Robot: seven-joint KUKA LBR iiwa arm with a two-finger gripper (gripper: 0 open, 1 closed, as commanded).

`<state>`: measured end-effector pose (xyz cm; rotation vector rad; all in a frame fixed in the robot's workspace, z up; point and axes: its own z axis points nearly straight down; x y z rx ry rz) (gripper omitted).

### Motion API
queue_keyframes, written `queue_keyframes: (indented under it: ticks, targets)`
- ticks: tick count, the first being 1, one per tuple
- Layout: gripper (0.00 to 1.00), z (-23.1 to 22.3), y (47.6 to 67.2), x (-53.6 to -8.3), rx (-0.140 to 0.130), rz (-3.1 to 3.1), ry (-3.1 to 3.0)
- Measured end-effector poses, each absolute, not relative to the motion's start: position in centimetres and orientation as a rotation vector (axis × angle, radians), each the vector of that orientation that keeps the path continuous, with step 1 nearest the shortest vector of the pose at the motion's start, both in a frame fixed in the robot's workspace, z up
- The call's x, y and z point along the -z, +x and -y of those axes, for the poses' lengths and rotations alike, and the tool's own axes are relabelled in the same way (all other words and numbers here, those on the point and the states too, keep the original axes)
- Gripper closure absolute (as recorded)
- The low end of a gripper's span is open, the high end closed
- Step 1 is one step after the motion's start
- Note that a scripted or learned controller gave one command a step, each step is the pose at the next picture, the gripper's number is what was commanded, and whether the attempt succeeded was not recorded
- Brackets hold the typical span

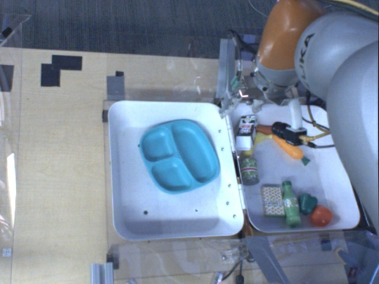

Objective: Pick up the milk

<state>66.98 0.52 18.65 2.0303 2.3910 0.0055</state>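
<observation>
The milk, a small white carton with a dark printed top, lies in the right bin against its left wall, near the far corner. My gripper hangs just beyond the carton, over the bin's far left corner, with a small gap between them in the view. Nothing shows between the gripper and the carton. The grey arm with its orange band comes in from the upper right and hides the far right part of that bin.
A green-labelled can lies just in front of the milk. An orange carrot, a checkered box, a green bottle, a teal item and a red tomato share the right bin. The left bin holds a blue divided plate.
</observation>
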Motion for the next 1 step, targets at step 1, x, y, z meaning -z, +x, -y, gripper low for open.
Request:
queue_keyframes:
  ticks: [1]
  targets:
    - [0.0,-1.39,67.01,-20.25,-0.008,-2.561,1.808]
